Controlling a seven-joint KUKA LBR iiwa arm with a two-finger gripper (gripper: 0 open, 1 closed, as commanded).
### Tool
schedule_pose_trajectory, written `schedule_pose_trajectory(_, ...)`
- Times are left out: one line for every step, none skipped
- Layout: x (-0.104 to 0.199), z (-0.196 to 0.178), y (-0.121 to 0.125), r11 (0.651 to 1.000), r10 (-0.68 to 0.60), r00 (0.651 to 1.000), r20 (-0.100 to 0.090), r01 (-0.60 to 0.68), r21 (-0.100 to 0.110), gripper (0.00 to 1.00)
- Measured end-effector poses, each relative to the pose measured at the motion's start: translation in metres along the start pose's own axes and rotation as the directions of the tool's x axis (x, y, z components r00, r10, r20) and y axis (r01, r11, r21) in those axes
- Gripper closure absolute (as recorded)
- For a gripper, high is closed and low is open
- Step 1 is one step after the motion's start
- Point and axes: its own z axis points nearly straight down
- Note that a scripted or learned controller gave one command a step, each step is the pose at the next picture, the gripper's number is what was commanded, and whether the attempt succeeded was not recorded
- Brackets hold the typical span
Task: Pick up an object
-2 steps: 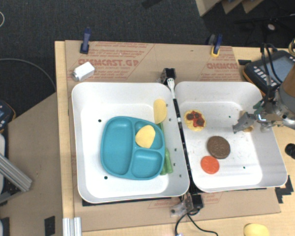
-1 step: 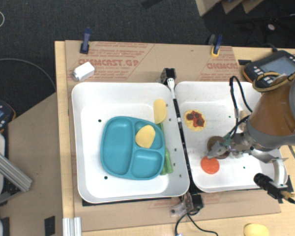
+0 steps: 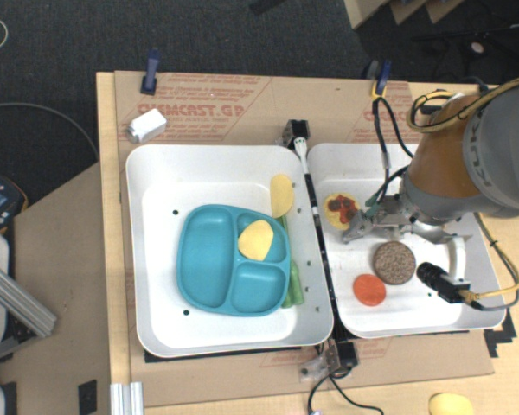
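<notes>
Gripper [image 3: 356,224] reached into right bin [image 3: 415,318] near its left edge, fingers' state unclear, beside red-yellow object [image 3: 339,206], orange ball [image 3: 370,290] near front edge.

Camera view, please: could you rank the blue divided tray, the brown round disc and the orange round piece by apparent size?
1. blue divided tray, by far the largest
2. brown round disc
3. orange round piece, somewhat smaller than the disc

Two white bins [image 3: 147,258] in smooth glossy plastic, teal tray [image 3: 209,262] matt plastic, bench top [image 3: 233,102] seen as printed cardboard, round disc [image 3: 394,262] rough, speckled, orange piece [image 3: 370,290] smooth, arm [image 3: 480,158] w/ satin-finish shell.
</notes>
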Motion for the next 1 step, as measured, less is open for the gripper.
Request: schedule_pose_trajectory(-0.0346, -0.0008, -0.0785, 1.0, 0.012, 1.0, -0.002, -0.012, 0.014, 0.0)
